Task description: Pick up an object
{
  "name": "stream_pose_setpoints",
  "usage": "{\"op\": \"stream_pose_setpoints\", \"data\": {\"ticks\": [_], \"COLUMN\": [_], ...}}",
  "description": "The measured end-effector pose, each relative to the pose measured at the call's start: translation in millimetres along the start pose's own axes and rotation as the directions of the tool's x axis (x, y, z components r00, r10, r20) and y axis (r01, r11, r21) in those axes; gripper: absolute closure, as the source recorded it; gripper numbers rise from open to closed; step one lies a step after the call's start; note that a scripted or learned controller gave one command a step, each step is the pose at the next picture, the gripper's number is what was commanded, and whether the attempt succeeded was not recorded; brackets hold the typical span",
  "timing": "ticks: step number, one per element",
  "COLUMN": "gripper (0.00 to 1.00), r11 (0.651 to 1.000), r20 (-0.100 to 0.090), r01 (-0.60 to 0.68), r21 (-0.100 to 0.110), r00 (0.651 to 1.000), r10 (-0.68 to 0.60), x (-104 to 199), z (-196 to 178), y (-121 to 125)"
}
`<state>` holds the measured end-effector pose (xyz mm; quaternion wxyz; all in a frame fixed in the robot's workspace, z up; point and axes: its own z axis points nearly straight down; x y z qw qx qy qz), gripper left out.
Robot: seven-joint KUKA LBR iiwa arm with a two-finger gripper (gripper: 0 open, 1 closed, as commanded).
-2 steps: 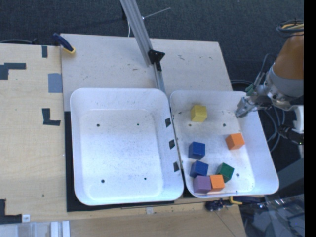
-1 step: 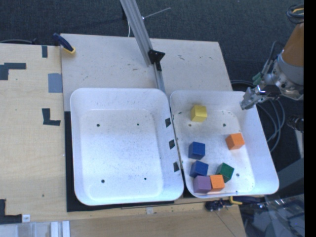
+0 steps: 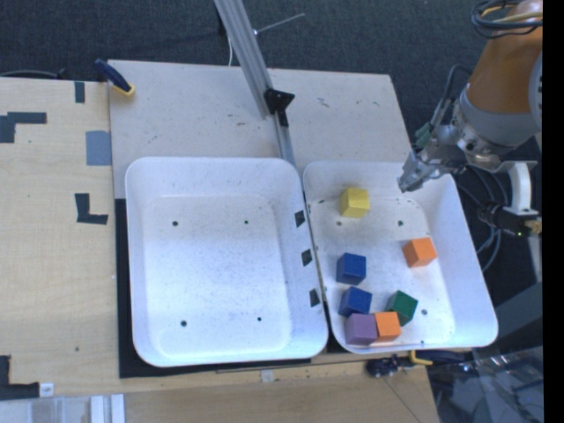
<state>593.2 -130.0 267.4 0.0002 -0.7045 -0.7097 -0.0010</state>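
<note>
Yellow block (image 3: pixel 355 202) lies near, left of the gripper (image 3: pixel 411 181).

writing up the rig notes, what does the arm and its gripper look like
The arm has an orange band over a grey wrist section, with black cables looped along it. The gripper is small, grey metal, tapering to a narrow tip.

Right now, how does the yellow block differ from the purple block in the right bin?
The yellow block sits alone near the far end of the right bin, while the purple block lies at the near edge. The yellow block touches nothing; the purple block is pressed against an orange block. The yellow block lies closer to the tool. Both are small cubes of similar size.
</note>
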Motion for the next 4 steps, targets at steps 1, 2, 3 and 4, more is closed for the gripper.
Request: {"op": "stream_pose_setpoints", "data": {"ticks": [1,2,3,4], "gripper": [1.0,1.0,1.0,1.0], "r11": [1.0,1.0,1.0,1.0], "r20": [0.0,0.001,0.0,0.0], "r01": [-0.001,-0.001,-0.001,0.0], "r21": [0.003,0.003,0.005,0.002], "r00": [1.0,1.0,1.0,1.0], "r10": [0.001,0.001,0.001,0.0], "x": [51,99,153,205], "z": [15,22,38,28], "y": [-3,-7,-4,8]}}
